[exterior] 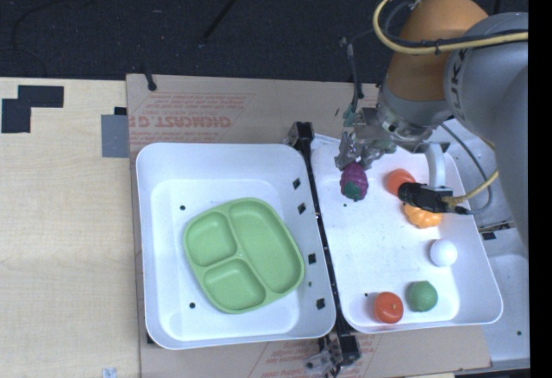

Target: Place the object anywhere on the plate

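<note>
Cardboard-topped bench with two white bins. Left bin has the light green three-section plastic plate. In the right bin, the gripper sits right over a small purple, green-topped toy vegetable, fingers look closed on its top.

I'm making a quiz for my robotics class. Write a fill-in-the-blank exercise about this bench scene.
1. The green plate lies in the ____ bin.
2. The plate has ____ compartments.
3. The gripper is just above a ____ object in the right bin.
4. Near the front of the right bin, a green ball sits beside a ____ one.

Missing words: left; three; purple; red
</note>
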